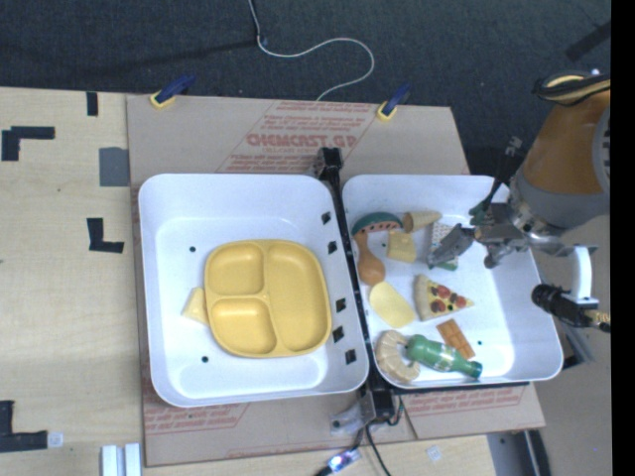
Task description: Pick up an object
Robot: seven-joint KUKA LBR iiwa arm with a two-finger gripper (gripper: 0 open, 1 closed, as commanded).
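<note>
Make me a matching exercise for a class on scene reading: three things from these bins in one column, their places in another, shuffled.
Things:
1. yellow plastic divided tray
2. green toy bottle
3. toy pizza slice

Places:
A. near front edge of right white bin
B. middle of left white bin
C. middle of right bin, below the pincer

Pairs: 1-B, 2-A, 3-C

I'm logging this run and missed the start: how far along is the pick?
Done: the arm has reached in over the right bin, and its gripper hovers above the toy food. In hand: nothing sits between its fingers. Left: the grab and the lift. The pizza slice, green bottle and yellow divided plate in the left bin all lie where they rest.
</note>
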